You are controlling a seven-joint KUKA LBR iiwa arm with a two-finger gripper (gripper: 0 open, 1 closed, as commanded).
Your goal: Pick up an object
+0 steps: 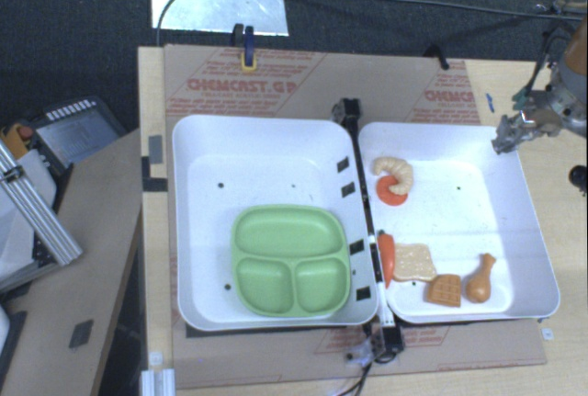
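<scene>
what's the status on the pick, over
Gripper above right bin's far right rim, holding nothing. Toy food untouched in right bin. Path clear.

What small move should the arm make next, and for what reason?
Probably move the end effector left and down toward the croissant. It hangs above the right bin's far right corner, holding nothing, and the croissant, beside the tomato slice, is the nearest item.

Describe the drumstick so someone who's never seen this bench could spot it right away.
Look in the right white bin, at its near edge. Three toy foods sit there in a row; the drumstick is the rightmost, beside a square waffle. It alone is golden-brown with a narrow bone end.
</scene>
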